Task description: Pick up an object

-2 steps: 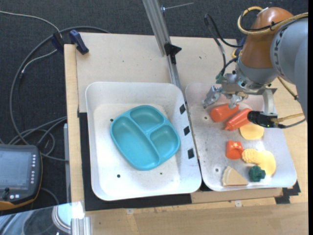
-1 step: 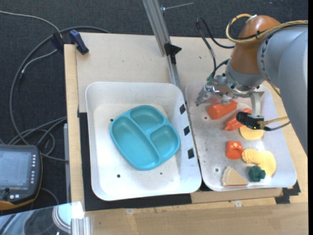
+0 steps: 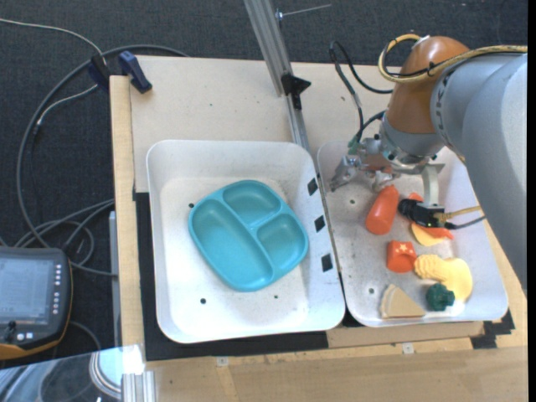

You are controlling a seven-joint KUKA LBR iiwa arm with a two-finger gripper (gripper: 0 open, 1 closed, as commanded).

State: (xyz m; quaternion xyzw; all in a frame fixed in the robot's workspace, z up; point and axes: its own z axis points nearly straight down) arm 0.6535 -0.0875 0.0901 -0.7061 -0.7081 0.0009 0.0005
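Over the right bin (image 3: 360,304), the gripper (image 3: 368,167) hovers beside a red-orange toy (image 3: 383,210); I cannot tell its jaws' state. Descending off-centre could nudge the toy aside, judging by the offset.

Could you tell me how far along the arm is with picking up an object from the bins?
Nothing looks picked up yet. The gripper is low in the right bin, near its upper left corner, with nothing seen between its fingers. The toy foods lie on the bin floor: an orange-red piece just beside the gripper, an orange block, a yellow piece, a green piece and a wedge. Grasping and lifting remain.
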